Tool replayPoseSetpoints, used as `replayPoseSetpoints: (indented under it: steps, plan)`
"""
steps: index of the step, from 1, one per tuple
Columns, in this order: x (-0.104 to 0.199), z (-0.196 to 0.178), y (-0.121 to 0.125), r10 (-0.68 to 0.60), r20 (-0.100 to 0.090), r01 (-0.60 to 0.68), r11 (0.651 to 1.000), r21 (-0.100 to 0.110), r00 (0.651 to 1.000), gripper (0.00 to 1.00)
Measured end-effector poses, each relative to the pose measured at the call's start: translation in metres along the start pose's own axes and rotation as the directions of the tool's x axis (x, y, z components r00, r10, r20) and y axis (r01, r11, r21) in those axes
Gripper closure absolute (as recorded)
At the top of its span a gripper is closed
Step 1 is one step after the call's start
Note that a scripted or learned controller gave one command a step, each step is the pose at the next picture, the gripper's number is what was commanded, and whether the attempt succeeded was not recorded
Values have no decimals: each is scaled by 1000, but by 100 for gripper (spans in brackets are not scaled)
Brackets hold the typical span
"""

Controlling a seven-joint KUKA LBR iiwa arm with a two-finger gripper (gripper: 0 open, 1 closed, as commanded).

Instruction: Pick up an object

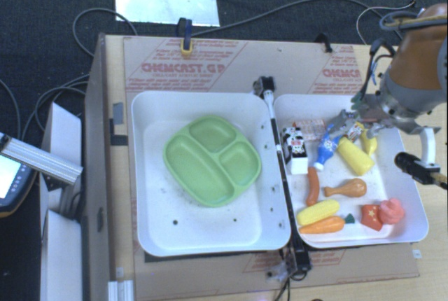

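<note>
Looking down on the bench from above, the arm [420, 61] comes in from the right, its orange band over the far right corner of the right bin [413, 219]. The gripper [353, 123] hangs low over the far part of that bin, and from here I cannot tell how wide the jaws stand or whether anything sits between them; the metal parts blur together against the toys below.

Taking the yellow bottle [355, 157] as the marker: it lies tilted just under and nearer than the gripper, close enough that the two seem to overlap in this view. A blue tube [327, 150] lies just left of the yellow bottle, also right by the gripper's tip. A small yellow banana-like piece [369, 143] sits just right of the bottle. Further left of the bottle, against the divider, stands a black-and-white cow figure [294, 142]. Nearer than the bottle lie an orange drumstick shape [348, 188], a red sausage [312, 186], a corn cob [318, 211] and a carrot [322, 225]. To the near right of the bottle are a red block [372, 216] and a pink toy [393, 210].

Well left of the bottle, the left bin [157, 222] holds a green divided plate [212, 159].
</note>
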State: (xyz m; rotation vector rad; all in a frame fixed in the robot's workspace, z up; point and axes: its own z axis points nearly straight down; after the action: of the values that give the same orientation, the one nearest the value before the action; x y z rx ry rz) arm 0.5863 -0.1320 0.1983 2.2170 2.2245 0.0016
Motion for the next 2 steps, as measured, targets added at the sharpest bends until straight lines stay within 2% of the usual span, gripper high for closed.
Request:
replayPoseSetpoints:
  steps: [1, 2]
  plan:
    - [13, 102, 84, -1, 2, 1, 1000, -4, 1000, 0]
    - [-30, 73, 62, 2, 2, -2, 1000, -2, 1000, 0]
